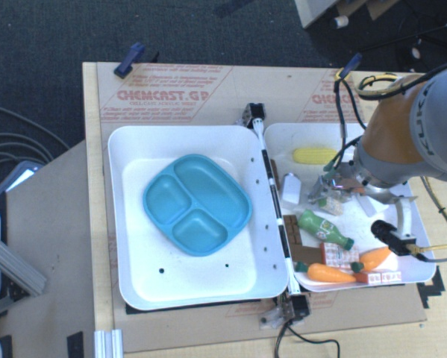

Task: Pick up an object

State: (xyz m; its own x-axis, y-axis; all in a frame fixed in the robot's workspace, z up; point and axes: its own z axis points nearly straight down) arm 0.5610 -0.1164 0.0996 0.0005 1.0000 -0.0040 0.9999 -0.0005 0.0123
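The hand [329,187] sits low in the right bin [283,142] among corn [314,155], a green bottle [324,228] and carrots [332,273], its grip state impossible to tell, so nothing looks lifted yet.

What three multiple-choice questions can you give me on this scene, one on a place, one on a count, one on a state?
1. Where is the blue tray?
A. left bin
B. right bin
C. on the floor

2. How many carrots are in the right bin?
A. none
B. two
C. five

3. How does the green bottle sit?
A. upright
B. lying on its side
C. on the blue tray

Answers:
1 A, the tray rests in the left bin.
2 B, one carrot lies at the near edge and another just right of it.
3 B, it lies flat, cap toward the right.
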